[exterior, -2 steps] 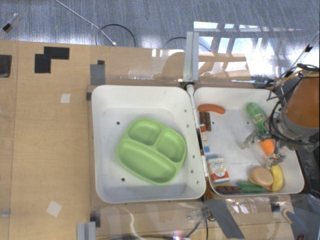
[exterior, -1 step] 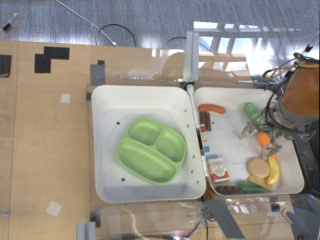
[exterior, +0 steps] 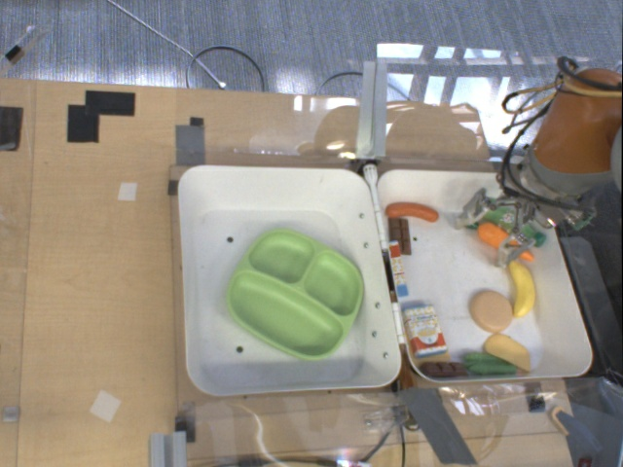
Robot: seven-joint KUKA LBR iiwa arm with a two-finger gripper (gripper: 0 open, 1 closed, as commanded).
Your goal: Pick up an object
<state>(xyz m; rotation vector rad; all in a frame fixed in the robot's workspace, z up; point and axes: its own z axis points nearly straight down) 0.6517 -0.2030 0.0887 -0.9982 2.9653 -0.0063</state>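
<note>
The KUKA arm (exterior: 574,129) reaches into the right bin (exterior: 581,343), its gripper (exterior: 506,227) low over an orange carrot-like toy (exterior: 494,233) at the bin's far right; whether the toy is actually clasped cannot be told from this angle. Just nearer than the gripper lie a banana (exterior: 523,289) and a tan round bun (exterior: 491,309), with a sausage (exterior: 412,211) to the gripper's left and a small juice carton (exterior: 423,327) below that. A green divided plate (exterior: 295,292) sits in the left bin (exterior: 209,358).
</note>
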